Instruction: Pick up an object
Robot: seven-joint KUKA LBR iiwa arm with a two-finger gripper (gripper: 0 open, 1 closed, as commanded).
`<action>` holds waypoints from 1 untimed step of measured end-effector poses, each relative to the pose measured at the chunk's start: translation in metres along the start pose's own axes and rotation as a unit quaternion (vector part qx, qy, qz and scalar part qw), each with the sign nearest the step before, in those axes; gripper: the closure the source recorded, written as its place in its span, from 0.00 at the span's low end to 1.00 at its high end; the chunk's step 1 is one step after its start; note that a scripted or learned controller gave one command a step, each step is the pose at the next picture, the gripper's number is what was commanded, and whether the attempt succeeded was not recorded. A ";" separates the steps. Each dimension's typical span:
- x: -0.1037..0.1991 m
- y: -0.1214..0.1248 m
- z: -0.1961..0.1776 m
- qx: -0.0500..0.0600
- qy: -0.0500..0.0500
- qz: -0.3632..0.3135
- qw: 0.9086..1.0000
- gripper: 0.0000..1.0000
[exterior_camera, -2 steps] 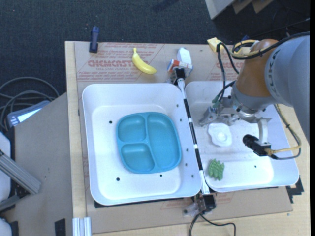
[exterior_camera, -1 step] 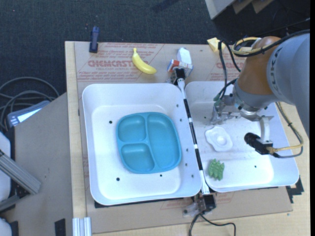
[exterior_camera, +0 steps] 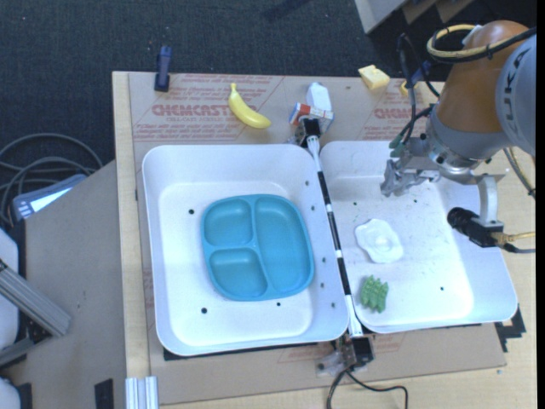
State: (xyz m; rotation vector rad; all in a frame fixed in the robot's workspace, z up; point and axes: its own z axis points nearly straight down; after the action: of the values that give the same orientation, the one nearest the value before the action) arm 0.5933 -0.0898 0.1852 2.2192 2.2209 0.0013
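The gripper (exterior_camera: 398, 180) hung over the right bin's (exterior_camera: 477, 309) far end; whether its fingers were spread, I couldn't tell; a white lump (exterior_camera: 378, 239) and green toy (exterior_camera: 374, 292) lay nearer.

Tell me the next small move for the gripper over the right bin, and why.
Probably shift the gripper toward the near side of the right white bin until it is above the small white crumpled object, then descend. The gripper sits over bare bin floor near the far wall, and that white object is the closest item; the small green bumpy object lies further toward the near edge.
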 end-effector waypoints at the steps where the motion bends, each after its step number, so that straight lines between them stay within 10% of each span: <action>1: 0.000 0.000 0.000 0.001 0.000 0.000 1.000 0.00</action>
State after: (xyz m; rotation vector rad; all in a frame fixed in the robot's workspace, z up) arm 0.5929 -0.0898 0.1848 2.2201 2.2214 0.0003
